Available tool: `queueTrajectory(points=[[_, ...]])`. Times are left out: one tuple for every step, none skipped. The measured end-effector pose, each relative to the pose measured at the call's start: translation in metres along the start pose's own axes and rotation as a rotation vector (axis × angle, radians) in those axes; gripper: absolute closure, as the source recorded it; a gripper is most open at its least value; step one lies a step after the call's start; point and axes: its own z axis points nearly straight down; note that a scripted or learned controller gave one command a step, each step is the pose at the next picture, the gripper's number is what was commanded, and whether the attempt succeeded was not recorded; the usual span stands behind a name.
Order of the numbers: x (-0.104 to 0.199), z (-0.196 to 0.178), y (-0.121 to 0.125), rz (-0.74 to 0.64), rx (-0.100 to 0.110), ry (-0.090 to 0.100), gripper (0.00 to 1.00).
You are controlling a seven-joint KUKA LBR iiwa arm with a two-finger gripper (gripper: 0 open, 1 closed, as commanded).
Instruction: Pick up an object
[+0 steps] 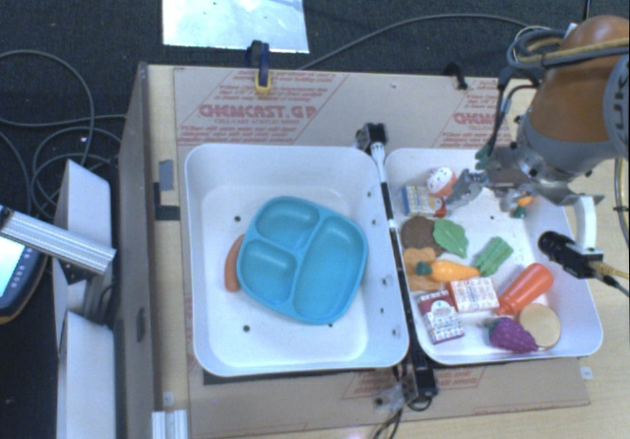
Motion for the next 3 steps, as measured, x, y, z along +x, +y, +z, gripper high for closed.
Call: queueTrajectory(points=[[-0.033,0.102,-0.047,0.002,0.002,0.0,0.0],[-0.007,0.13,-0.066,0.004,-0.011,-0.005,0.0],[-0.004,0.12,-0.065,0.001,-0.011,0.0,1.0]])
